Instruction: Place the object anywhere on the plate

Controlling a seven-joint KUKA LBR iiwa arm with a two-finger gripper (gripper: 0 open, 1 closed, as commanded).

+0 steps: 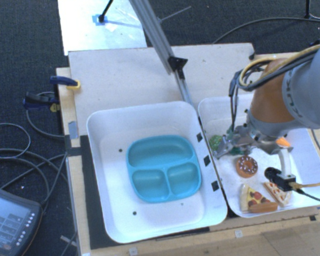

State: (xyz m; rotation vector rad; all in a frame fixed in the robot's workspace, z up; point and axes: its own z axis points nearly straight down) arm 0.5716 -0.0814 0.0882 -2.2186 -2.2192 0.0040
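Note:
A blue plate with three compartments lies in the left white bin. The right bin holds toy foods. A small green piece sits by the bin's left wall. A brown donut lies mid-bin, a pizza slice and a toast-like wedge lie near the front, and an orange piece peeks out from under the arm. My gripper hangs low in the right bin, right beside the green piece and just above the donut. The wrist covers what lies beneath it.
A black cable plug and a yellow hose trail from the arm over the right bin's front. A slanted metal pole crosses the board behind the bins. Clamps and cables lie off to the left.

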